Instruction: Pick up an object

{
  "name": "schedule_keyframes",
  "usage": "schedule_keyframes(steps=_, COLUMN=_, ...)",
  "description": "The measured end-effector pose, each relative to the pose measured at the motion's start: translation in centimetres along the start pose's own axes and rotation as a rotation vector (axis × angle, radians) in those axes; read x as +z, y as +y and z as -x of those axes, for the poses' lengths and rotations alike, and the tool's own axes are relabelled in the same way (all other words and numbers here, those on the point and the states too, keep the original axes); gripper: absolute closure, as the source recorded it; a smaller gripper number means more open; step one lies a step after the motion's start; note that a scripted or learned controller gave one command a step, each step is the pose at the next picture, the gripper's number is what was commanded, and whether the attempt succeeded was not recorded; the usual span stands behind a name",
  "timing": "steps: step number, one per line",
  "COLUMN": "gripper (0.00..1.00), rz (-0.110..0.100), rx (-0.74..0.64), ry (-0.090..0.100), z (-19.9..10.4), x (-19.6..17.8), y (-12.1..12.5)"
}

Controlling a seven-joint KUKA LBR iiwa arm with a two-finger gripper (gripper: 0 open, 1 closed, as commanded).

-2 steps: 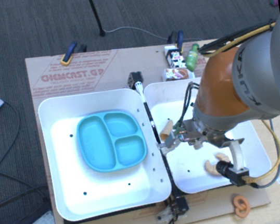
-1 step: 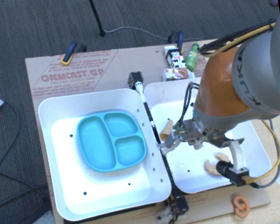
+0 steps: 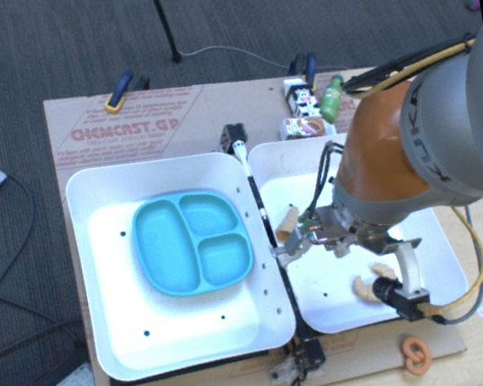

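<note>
My gripper (image 3: 298, 237) hangs low over the left part of the right bin (image 3: 438, 288), close to the wall between the two bins. A small tan piece (image 3: 287, 220) lies right beside it at the bin's left edge; I cannot tell if they touch. Another tan, rounded object (image 3: 366, 285) rests on the bin floor nearer the front, partly behind a black part of the arm. The bulky grey arm with its orange band (image 3: 386, 156) hides much of the right bin.
A light blue divided plate (image 3: 193, 241) lies in the left bin (image 3: 118, 334). An orange ring-shaped thing (image 3: 416, 354) sits on the board in front of the right bin. Small items and a green bottle (image 3: 331, 99) stand behind the bins.
</note>
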State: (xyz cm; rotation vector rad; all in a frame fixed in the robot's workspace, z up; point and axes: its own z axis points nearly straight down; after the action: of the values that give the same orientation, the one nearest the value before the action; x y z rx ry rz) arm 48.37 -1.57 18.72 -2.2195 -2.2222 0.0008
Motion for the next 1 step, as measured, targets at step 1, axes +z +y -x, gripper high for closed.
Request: schedule_keyframes(steps=1, gripper=0.0, rz=0.0, rx=0.0, ry=0.0, z=0.0, x=0.0, y=0.0)
